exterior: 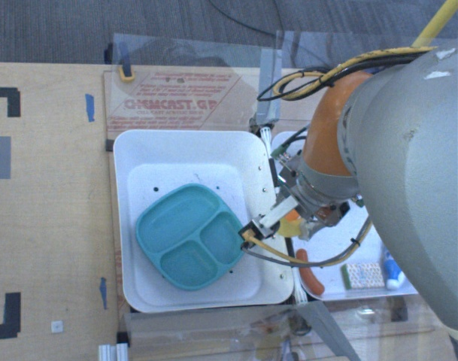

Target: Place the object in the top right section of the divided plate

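A teal divided plate (189, 235) with three sections lies tilted on the floor of the left white bin (138, 156); nothing sits in its sections. The grey arm with its orange band reaches in from the right. Its gripper (307, 218) hangs low over the wall between the two bins, just right of the plate's right edge. A small orange thing (291, 218) shows right at the gripper, and whether it is held is hidden by the wrist.
In the right bin (285, 143), mostly covered by the arm, lie a reddish sausage-shaped thing (310, 278), a green-and-white block (362, 274) and a blue thing (392, 271). A clear sheet and a brown board (176, 100) stand behind the bins.
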Robot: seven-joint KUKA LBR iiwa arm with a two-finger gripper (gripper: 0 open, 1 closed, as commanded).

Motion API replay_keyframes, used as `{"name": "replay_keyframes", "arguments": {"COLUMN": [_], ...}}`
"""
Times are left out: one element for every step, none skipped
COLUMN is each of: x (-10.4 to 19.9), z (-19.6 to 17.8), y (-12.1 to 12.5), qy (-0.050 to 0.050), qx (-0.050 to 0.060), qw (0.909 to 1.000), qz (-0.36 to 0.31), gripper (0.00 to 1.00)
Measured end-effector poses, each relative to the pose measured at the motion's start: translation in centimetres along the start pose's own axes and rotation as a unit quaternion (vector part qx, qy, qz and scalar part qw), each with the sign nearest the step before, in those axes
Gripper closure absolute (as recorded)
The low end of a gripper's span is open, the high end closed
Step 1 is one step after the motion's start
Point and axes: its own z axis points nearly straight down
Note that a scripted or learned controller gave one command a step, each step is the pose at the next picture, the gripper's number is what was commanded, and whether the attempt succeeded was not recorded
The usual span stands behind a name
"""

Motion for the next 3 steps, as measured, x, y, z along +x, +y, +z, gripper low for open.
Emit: {"name": "replay_keyframes", "arguments": {"x": [1.5,5.2,6.2], "z": [-6.2,-10.7,-6.7], "y": [-7.0,-11.4,-11.8], "qy": [0.0,0.0,-0.001], "qx": [-0.001,-0.002,0.0], "qw": [1.0,0.9997,1.0], "qz": [0.005,-0.024,0.001], "gripper": [1.0,1.0,1.0]}}
